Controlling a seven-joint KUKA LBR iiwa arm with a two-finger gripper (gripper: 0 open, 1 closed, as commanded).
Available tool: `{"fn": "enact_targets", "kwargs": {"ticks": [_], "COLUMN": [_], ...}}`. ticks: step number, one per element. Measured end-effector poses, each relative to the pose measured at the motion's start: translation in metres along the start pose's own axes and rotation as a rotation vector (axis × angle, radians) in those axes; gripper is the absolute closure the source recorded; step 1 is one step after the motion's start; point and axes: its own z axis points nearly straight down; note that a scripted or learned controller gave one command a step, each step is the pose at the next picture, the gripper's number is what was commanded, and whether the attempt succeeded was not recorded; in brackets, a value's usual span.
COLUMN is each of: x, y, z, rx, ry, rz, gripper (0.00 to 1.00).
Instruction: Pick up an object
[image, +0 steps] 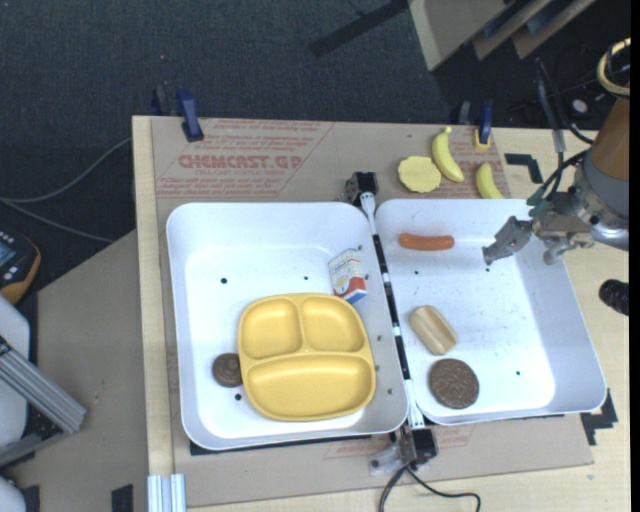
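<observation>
The sausage (427, 241) lies lengthwise toward nine o'clock of the gripper (528, 240), whose fingers spread open, holding nothing.

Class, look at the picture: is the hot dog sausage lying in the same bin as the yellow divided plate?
No. The sausage lies in the right bin, while the yellow plate sits in the left bin.

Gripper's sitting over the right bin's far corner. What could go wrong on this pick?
1. The gripper is near the right bin's far rim; a descent here might clip the wall.
2. The hot dog is thin and round, so it may roll out of the fingers.
3. The bread roll and brown cookie lie close together; going for one could nudge the other.
</observation>
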Motion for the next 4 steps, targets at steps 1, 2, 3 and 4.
{"fn": "enact_targets", "kwargs": {"ticks": [1, 2, 3, 4], "x": [0.052, 0.032, 0.033, 0.096], "y": [0.021, -0.044, -0.040, -0.001], "z": [0.169, 0.171, 0.160, 0.065], "rx": [0.011, 0.008, 0.000, -0.010], "ry": [0.005, 0.003, 0.001, 0.000], "rz": [-0.005, 0.003, 0.002, -0.007], "gripper": [0.00, 0.00, 1.00, 1.00]}}
